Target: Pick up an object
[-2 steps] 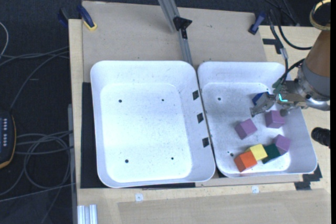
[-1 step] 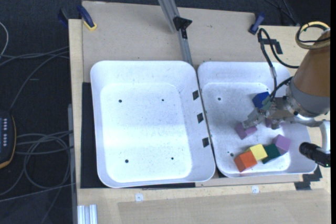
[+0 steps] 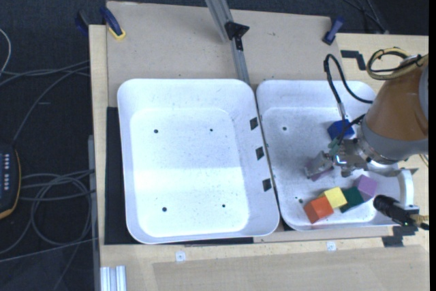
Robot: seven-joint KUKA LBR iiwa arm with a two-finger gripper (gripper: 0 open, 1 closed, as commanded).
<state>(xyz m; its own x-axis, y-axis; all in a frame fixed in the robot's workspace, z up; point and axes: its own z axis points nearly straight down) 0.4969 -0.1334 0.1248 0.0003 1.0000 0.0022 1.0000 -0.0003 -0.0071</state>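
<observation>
Several small blocks lie in a row near the front edge of the right bin (image 3: 293,99): an orange-red one (image 3: 317,209), a yellow one (image 3: 335,197), a green one (image 3: 353,196) and a purple one (image 3: 368,185). A blue object (image 3: 338,129) shows by the arm's wrist, partly hidden. My gripper (image 3: 317,167) hangs low over the bin floor, just above and left of the block row, apart from the blocks. I see nothing held in it.
The left bin (image 3: 136,99) sits beside the right one, with black clips on the shared wall. A slanted metal rail (image 3: 216,0) crosses behind the bins. Black cable loops off the wrist over the right bin's back.
</observation>
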